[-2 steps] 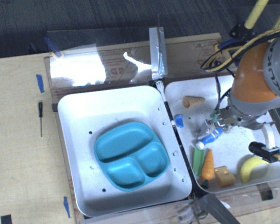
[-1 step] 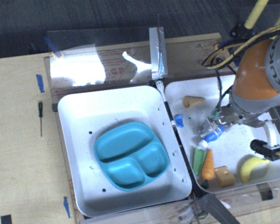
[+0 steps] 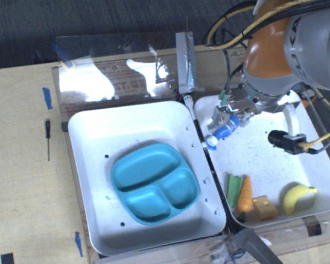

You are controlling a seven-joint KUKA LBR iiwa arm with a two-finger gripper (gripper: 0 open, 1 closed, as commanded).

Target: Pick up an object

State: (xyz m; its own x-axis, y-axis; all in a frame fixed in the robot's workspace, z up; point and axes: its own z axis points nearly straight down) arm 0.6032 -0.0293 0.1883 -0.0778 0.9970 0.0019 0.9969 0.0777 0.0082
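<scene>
Tool [image 3: 230, 112] sits over right bin's [image 3: 322, 164] upper-left corner, touching a small blue-and-white bottle [image 3: 221, 131] lying slantwise, long axis running lower-left from tool toward the divider; finger opening and any hold cannot be told.

I see 2 bins side by side: left bin [image 3: 91, 169] holds a divided tray [image 3: 154, 183]. Right bin [image 3: 322, 167]: carrot [image 3: 241, 194], wooden block [image 3: 264, 207], banana [image 3: 297, 197] along front edge; bottle [image 3: 221, 131] at back-left under gripper [image 3: 230, 112].
</scene>
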